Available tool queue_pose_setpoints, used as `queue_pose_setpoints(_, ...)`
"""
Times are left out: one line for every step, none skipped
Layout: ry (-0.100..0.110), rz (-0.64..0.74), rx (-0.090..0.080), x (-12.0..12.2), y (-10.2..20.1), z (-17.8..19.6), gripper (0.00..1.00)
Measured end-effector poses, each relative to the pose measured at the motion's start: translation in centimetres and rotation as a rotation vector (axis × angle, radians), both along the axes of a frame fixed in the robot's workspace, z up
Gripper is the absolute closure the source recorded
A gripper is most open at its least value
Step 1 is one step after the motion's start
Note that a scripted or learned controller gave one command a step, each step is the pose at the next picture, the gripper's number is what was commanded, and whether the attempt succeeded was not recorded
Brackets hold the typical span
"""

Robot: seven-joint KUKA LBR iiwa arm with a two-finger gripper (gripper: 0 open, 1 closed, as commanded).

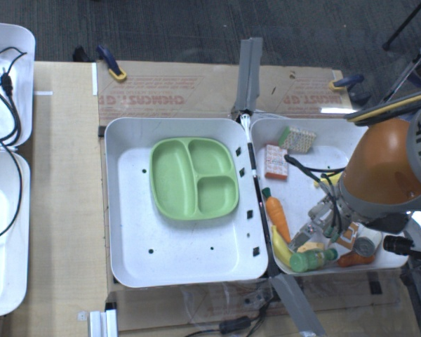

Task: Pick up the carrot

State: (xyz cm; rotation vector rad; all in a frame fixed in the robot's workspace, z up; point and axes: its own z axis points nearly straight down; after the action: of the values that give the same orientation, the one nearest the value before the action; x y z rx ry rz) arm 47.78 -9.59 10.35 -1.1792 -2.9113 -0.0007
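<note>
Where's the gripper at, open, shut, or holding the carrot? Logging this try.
Gripper: cannot be told; it sits low in the right bin, apart from the carrot, which lies loose beside it.

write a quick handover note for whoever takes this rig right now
Gripper: low in the right bin, near its front; whether it is open or shut cannot be told, and nothing is seen in its grip.
Carrot: lying in the right bin by the left wall, left of the gripper and apart from it.
Green tray: in the left bin.
Done: nothing visible; the carrot is not lifted.
Left: reach the carrot, grasp it, lift it.
</note>
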Motion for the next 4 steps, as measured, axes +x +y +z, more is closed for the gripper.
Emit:
queue_pose_setpoints(-0.003, -0.154, 0.000, 6.4, -0.7, -0.9, 0.00)
queue_pose_setpoints(-0.002, -0.134, -0.001, 7.9, -0.4, -1.2, 0.00)
queue_pose_setpoints(-0.002, -0.135, -0.001, 7.9, -0.4, -1.2, 0.00)
queue_pose_setpoints(-0.002, -0.134, -0.002, 7.9, -0.4, -0.3, 1.00)
